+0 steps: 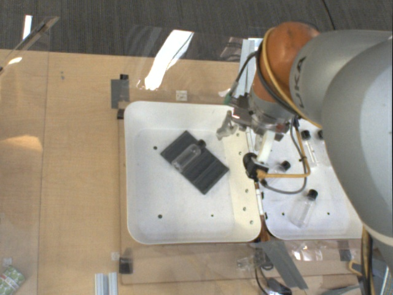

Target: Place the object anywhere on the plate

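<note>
A dark grey ribbed plate (pixel 202 168) lies slantwise in the middle of the left white bin (pixel 141 214). A small clear object (pixel 186 154) rests on the plate's upper half. A clear vial with a black cap (pixel 303 209) lies in the right bin (pixel 331 226), near its front. My gripper (pixel 261 141) hangs over the seam between the two bins, right of the plate and apart from it, behind the vial. The wrist and arm hide the back of the right bin.
The big grey arm with its orange band (pixel 288 48) covers the right side of the view. A yellow cable (pixel 285 176) loops over the right bin. Small black pegs (pixel 284 165) dot the right bin's floor. Bare bin floor surrounds the plate.
</note>
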`<act>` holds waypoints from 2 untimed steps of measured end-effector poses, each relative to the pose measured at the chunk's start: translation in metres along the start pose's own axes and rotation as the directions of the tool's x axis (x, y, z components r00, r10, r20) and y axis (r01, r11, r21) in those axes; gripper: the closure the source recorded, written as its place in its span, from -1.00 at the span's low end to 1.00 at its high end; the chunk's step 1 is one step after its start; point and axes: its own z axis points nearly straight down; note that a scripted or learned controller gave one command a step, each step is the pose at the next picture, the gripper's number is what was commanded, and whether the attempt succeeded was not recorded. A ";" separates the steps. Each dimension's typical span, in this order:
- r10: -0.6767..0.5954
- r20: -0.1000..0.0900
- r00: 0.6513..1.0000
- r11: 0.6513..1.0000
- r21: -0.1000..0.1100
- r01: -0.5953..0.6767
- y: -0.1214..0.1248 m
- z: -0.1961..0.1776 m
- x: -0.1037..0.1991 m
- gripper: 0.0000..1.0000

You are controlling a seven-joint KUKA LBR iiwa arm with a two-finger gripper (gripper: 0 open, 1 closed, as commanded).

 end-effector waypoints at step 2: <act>0.003 -0.003 1.000 1.000 -0.001 -0.003 -0.013 -0.055 0.004 1.00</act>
